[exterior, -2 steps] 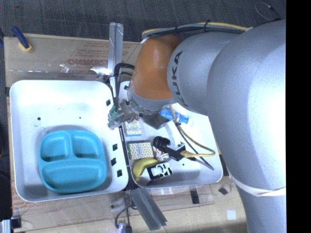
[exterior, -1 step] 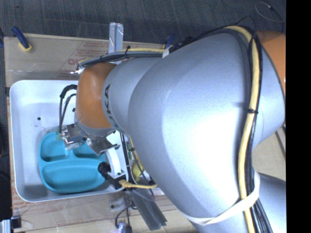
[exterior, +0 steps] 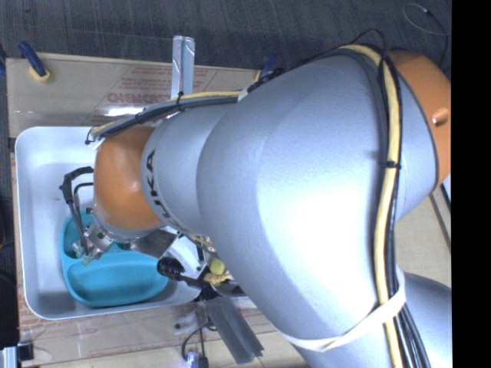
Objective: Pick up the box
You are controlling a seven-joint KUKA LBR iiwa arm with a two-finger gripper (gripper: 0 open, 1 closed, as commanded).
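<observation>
My grey arm (exterior: 307, 190) covers most of the view, and its orange band (exterior: 123, 182) hangs over the left white bin (exterior: 34, 205). Below the band, the gripper (exterior: 87, 250) points down into the bin's front part, mostly hidden by the wrist. Under it lies a blue item with rounded corners (exterior: 115, 280), resting against the bin's front wall. The gripper's tip is at the blue item's left end, apparently touching it. I cannot tell whether this blue item is the box. The arm hides whatever else lies in the bin.
A cardboard sheet with red print (exterior: 138, 87) lies behind the left bin. A metal post (exterior: 183, 67) stands at the back. Black cables (exterior: 73, 186) loop off the wrist on its left. A yellow-black hose (exterior: 387, 129) runs along the arm.
</observation>
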